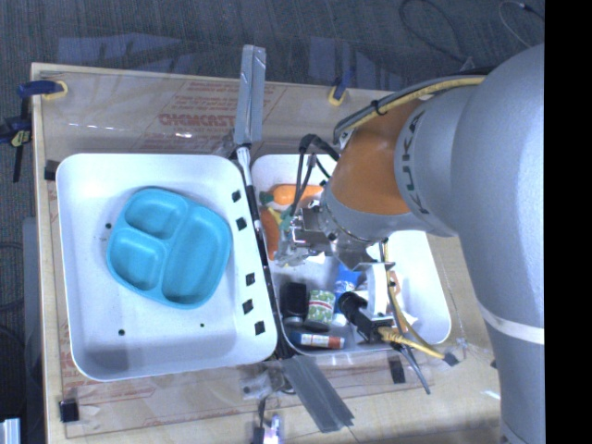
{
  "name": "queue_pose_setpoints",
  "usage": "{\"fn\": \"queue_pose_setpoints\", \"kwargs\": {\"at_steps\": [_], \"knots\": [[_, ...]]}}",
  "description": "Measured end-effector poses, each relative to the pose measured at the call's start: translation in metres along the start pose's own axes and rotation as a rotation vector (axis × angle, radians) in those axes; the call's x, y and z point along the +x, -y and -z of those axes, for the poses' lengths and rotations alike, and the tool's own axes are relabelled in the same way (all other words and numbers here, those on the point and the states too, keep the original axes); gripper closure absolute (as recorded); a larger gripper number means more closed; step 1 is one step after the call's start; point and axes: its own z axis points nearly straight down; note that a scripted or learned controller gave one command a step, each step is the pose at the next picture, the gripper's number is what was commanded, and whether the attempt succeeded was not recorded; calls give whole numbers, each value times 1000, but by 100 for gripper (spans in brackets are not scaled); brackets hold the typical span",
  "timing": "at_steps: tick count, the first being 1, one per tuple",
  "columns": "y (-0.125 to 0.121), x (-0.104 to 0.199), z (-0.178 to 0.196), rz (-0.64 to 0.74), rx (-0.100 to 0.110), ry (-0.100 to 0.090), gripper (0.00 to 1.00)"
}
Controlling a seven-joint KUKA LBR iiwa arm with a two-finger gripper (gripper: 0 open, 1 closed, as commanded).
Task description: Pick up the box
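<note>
Desk with two white bins; my arm hangs over the right bin.
Small green-and-white box lies unlifted among clutter near the front; gripper state I cannot tell. Pick not done.

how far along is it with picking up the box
Done: the arm has reached over the right bin, above its clutter. In hand: nothing that can be seen; the wrist hides the gripper, so no box shows between its fingers. A small green-and-white box lies low in that bin beside a black item, apparently untouched. Left: grasp the box and lift it. The left bin holds a blue divided tray.
</note>
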Motion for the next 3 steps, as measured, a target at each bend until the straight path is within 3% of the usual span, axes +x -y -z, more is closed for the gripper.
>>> {"fn": "queue_pose_setpoints", "kwargs": {"at_steps": [1,2,3], "knots": [[34,22,37,-406,2,1,100],[38,62,-2,-715,8,2,100],[38,64,7,-705,14,3,100]]}}
